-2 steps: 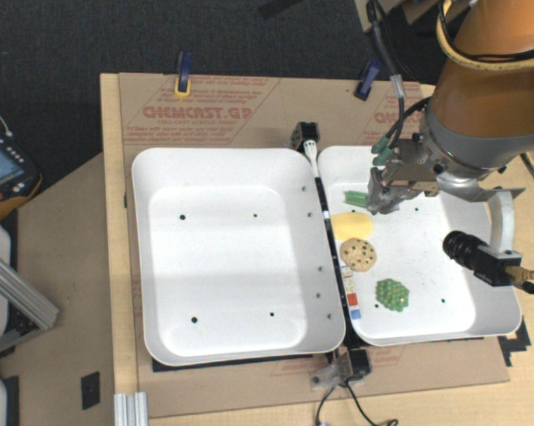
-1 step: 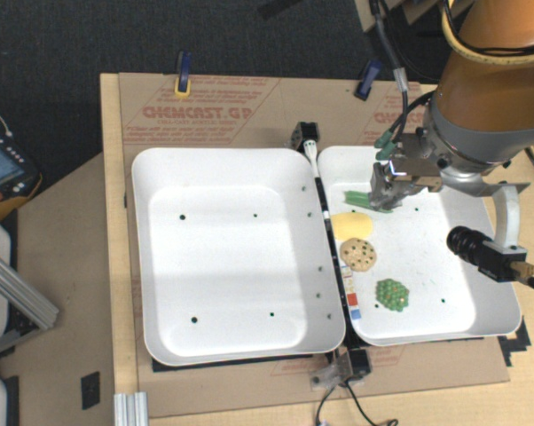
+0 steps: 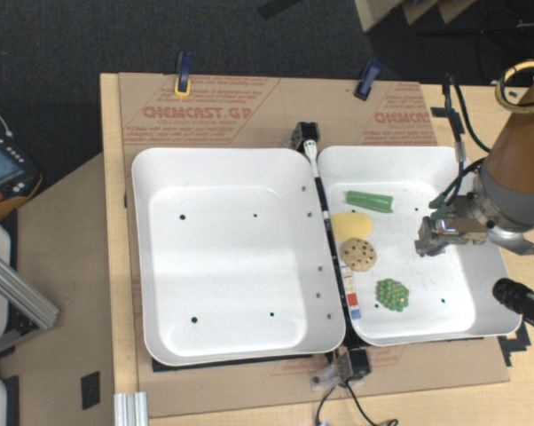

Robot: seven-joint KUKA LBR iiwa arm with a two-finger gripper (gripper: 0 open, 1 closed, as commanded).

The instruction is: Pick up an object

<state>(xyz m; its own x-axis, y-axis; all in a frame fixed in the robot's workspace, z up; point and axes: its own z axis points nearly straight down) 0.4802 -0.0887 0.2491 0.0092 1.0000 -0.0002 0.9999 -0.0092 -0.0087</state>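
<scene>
Grey arm [image 3: 515,162] cut off at right, jaws' gap indistinct above right bin [image 3: 444,313].

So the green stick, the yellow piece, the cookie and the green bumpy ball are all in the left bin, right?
Not quite. The camera view shows the green stick, yellow piece, cookie and green bumpy ball all in the right bin, not the left bin.

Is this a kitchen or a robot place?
Probably a robot lab: a robot arm reaches over two white bins clamped to a cardboard-covered bench, and the food looks like toys.
</scene>
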